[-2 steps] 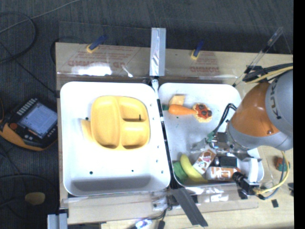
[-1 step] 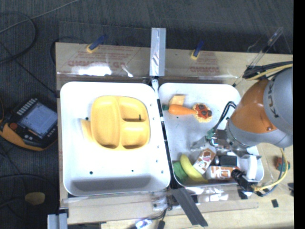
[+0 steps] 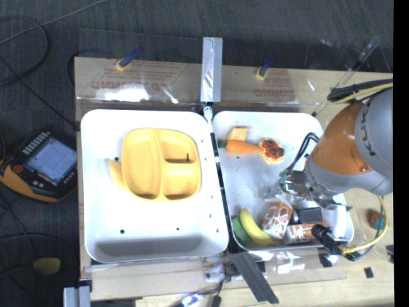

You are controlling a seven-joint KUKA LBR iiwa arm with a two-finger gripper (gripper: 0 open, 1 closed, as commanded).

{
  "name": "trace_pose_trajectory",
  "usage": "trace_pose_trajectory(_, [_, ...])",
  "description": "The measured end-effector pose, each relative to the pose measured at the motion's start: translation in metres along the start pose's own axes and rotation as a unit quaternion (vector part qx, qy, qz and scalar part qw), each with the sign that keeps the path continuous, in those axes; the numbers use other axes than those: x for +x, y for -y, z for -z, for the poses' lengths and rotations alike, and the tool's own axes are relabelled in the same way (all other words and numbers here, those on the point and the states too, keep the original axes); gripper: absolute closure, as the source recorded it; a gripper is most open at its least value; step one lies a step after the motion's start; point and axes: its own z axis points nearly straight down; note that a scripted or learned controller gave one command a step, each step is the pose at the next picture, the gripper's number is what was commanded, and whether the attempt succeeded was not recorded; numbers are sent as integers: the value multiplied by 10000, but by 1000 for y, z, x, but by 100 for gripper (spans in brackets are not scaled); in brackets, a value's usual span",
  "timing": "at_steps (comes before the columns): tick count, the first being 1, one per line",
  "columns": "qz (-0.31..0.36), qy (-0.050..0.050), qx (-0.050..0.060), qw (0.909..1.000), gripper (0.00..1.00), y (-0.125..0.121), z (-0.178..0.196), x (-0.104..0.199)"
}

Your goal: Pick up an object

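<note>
Patterned packet (image 3: 277, 217): my likeliest target, I judge. It lies in the lower part of the right bin (image 3: 252, 181), just below my gripper and crowded by other things.
Gripper (image 3: 289, 185): I hang low over the right bin, centre right of the frame. My own wrist hides the tip, so I cannot tell whether my grip is released or clenched. I see nothing held.
Neighbours: the banana (image 3: 254, 228) lies against the packet's left edge, with a green thing (image 3: 237, 224) just beside it. A second packet (image 3: 300, 233), red and white, sits close on the right.
Farther up: the carrot (image 3: 245, 148), a tan block (image 3: 238, 134) touching it and a round red-topped toy (image 3: 273, 150) lie in the bin's upper part, well apart from me.
Left bin (image 3: 102, 226): holds a yellow divided tray (image 3: 160, 162), centre left.
Risk, crowding: closing here could catch the banana or second packet along with my target, or push them all against the bin's lower wall.
Risk, flat packet: it looks thin and slick, so I may close above it or lose it on the lift.
Writing: "KU" reads on my grey arm (image 3: 374, 139). The packets' print is too small to read.
</note>
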Motion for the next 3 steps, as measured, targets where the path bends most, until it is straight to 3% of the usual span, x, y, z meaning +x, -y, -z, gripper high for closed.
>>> trace_pose_trajectory(1, [1039,8,72,9946,100,-13,83,54])
trace_pose_trajectory(2, [809,16,72,9967,100,-35,109,54])
trace_pose_trajectory(3, [935,24,78,9956,100,-126,81,105])
